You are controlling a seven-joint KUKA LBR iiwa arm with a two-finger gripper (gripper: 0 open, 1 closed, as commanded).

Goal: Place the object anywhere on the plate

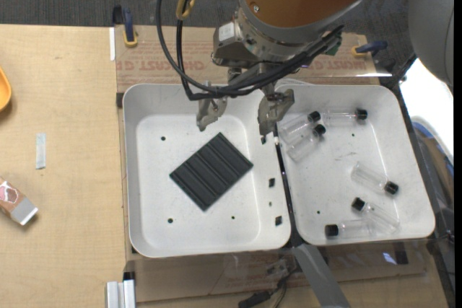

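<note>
Above the left bin's (137,155) far edge, the gripper (242,115) hung spread and empty, so the vials (310,128) in the right bin (404,155) awaited grasping before transfer to the dark ribbed plate (211,171).

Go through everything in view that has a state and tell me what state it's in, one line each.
Two-finger gripper: open, nothing between its fingers, above the left bin's back edge.
Dark ribbed square plate: lying flat in the left white bin, nothing on it.
Clear plastic vials with black caps: capped, on their sides in the right white bin.
</note>
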